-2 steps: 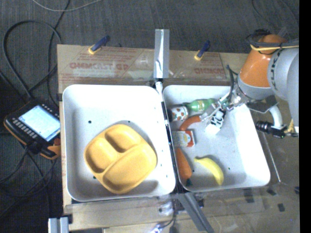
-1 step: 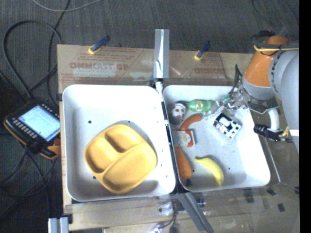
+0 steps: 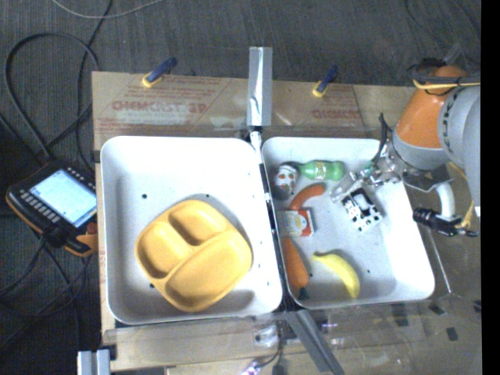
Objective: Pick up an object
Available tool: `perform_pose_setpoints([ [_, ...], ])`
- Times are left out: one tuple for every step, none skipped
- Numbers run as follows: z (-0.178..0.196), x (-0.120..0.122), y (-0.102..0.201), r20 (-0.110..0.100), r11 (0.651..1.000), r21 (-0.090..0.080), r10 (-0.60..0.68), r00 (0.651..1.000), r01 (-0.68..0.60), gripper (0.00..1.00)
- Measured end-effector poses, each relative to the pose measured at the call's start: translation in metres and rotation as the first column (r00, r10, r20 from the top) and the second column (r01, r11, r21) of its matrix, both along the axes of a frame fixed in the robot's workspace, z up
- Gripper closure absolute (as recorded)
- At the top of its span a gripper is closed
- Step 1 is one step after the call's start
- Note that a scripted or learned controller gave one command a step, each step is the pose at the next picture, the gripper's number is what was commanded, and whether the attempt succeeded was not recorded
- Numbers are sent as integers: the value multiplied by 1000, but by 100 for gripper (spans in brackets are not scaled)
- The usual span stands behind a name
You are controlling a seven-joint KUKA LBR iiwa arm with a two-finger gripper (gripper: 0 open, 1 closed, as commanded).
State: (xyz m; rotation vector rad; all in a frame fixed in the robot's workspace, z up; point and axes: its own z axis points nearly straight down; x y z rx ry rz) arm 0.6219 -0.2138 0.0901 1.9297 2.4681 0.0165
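The gripper point(image 3: 361, 206) hangs over the middle of the right bin point(image 3: 406, 276), reaching in from the right; whether it is spread or closed cannot be told, and nothing is seen in its grasp. The objects lie left of it and nearer: a green bottle point(image 3: 323, 169) and a small ball point(image 3: 285, 179) at the far end, a sausage point(image 3: 306, 194), a small carton point(image 3: 298, 223), a carrot point(image 3: 294, 262) and a banana point(image 3: 341, 273) near. The left bin point(image 3: 125, 162) holds a yellow divided plate point(image 3: 194, 253).
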Motion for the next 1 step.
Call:
perform_pose_setpoints([
  [8,-1,-4,-1,1000,-5,-3,1000,3,100],
])
